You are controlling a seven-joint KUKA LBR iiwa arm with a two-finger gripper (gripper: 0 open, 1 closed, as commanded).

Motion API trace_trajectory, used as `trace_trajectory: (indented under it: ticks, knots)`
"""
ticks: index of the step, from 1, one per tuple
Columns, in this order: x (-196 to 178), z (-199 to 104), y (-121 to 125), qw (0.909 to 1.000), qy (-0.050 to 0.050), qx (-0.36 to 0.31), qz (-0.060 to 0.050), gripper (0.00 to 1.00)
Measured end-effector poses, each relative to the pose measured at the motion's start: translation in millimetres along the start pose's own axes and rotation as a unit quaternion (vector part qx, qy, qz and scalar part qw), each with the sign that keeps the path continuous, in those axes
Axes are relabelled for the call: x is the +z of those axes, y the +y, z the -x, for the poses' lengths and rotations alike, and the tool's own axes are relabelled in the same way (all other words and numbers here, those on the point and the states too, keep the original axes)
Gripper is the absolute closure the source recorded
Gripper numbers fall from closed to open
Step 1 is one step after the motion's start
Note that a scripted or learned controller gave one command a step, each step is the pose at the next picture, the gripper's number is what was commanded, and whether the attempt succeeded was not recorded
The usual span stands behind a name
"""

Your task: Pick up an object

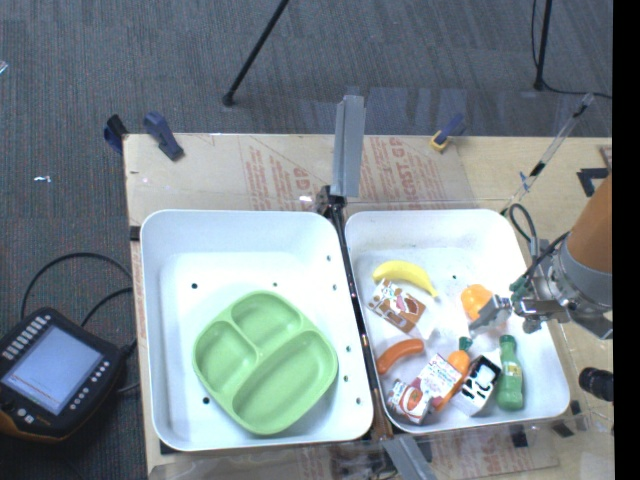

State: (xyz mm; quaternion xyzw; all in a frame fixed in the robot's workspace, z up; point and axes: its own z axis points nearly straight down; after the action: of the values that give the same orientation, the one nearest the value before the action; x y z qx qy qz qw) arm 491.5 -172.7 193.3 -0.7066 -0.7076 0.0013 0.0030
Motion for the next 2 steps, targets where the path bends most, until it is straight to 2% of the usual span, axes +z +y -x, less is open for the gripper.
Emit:
trace_trajectory:
  ticks: [1,2]
  knots:
    - [-61,-24,-3,0.9997,0.0,-0.023,0.001,0.0]
    - [32,35,-3,0.9989,0.0,-0.046,0.001,0.0]
